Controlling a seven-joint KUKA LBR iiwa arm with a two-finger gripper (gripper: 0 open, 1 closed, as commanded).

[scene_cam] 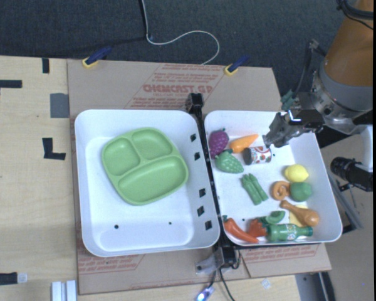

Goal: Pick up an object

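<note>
At left-centre of the frame the left bin [88, 168] holds a green divided plate [145, 164], while the right bin [323, 168] carries the toy food, a small can [261, 156] lying right of centre beside a carrot [244, 143]. A clean pick calls for dropping straight onto the can, clear of the carrot. The end effector [277, 137] hangs just above and right of the can; how far it is open I cannot tell, and nothing shows in its grasp.

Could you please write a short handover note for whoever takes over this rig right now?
Gripper: hovering over the upper edge of the right bin, just above the small can; nothing seen between its fingers.
Right bin holds the toys: purple grapes, carrot, green asparagus, lemon, green bottle.
Left bin holds a green divided plate.
Done: nothing picked.
Left: descend, grasp one object, lift.
</note>
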